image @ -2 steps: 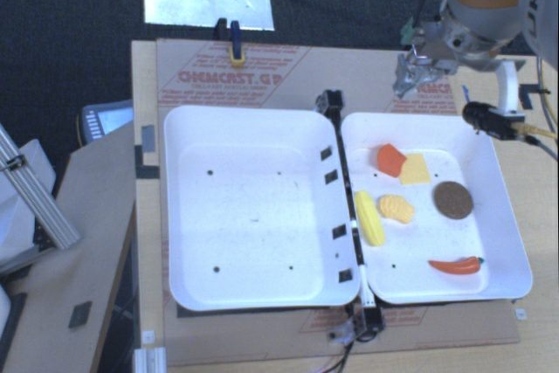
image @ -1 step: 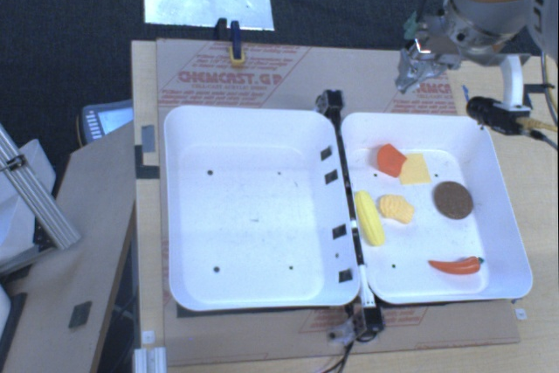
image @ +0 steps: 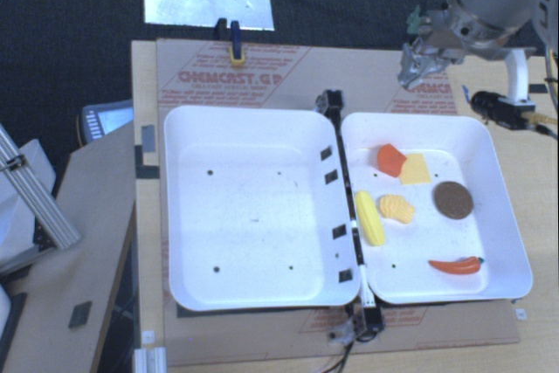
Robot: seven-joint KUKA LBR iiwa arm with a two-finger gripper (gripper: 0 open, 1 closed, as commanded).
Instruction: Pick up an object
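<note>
red chili (image: 455, 265) front of right bin (image: 507, 214) | gripper (image: 417, 71) above bin's far edge | grip state: cannot tell

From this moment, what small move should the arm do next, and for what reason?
Probably bring the gripper forward and down over the right bin. It hangs above the bench behind that bin's rim, while the orange block, the brown disc and the red pepper all lie inside.
</note>
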